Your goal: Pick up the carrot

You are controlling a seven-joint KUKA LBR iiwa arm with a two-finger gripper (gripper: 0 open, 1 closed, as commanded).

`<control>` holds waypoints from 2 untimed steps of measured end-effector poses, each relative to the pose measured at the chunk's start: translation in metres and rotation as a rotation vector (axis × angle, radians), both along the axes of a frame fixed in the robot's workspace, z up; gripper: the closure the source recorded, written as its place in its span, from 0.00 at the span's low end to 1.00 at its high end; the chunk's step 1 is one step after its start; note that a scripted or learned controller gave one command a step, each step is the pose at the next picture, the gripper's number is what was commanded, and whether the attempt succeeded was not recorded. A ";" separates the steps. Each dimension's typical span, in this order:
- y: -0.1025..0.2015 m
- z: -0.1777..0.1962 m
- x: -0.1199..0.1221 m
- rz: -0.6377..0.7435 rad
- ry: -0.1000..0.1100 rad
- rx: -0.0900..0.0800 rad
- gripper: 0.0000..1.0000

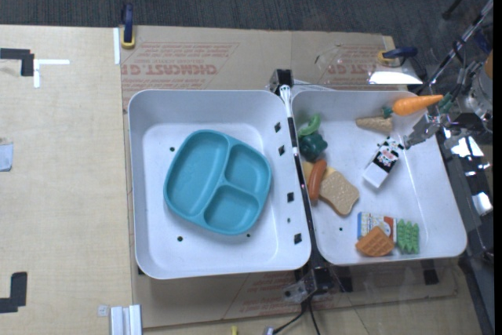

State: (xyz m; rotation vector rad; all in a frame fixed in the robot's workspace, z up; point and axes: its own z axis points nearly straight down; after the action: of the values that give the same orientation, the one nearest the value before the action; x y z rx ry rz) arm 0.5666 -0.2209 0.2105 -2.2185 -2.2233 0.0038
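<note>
Crackers (pixel 376 236) lie by the right bin's (pixel 439 192) front edge, while the carrot (pixel 416 103) is at its back right corner, by the gripper (pixel 451 107), whose grasp I cannot tell.

arm (pixel 478 82): the right edge cuts it off, so you see just fragments of it.
end effector (pixel 436 118): you cannot make out how its fingers stand amid glare.
carrot (pixel 417 103): its leafy end merges into arm parts.
small carton (pixel 383 162): its print is too small to read.
</note>
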 end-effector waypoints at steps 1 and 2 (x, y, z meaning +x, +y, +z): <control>-0.001 0.000 0.049 -0.226 -0.003 -0.003 0.00; 0.018 -0.016 0.093 -0.371 -0.003 -0.003 0.00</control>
State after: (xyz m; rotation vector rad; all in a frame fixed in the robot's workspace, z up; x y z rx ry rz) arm 0.6594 -0.2028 0.1946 -2.5940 -1.7775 0.0028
